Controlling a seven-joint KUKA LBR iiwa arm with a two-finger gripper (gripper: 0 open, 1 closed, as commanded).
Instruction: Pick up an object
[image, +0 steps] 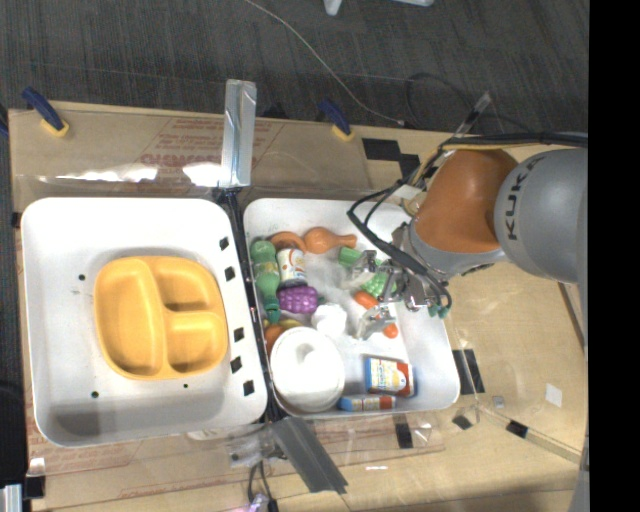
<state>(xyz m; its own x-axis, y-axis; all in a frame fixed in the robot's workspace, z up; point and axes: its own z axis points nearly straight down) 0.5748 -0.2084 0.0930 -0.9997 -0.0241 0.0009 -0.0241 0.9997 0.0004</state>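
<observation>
Camera view has the gripper (385, 300) low in the right bin (437, 350) among small toys, its state impossible to tell amid the clutter, so it should settle squarely over one loose piece, such as the orange bit (366, 299) beside it, before lifting.

Glossy yellow plastic tray (160, 315), smooth white plastic bins (60, 240), matt wooden bench (520, 340), smooth grey arm casing (545, 210)

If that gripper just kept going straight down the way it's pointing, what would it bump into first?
Probably the small orange toy beneath the gripper in the right bin; depth is hard to judge from above.
</observation>
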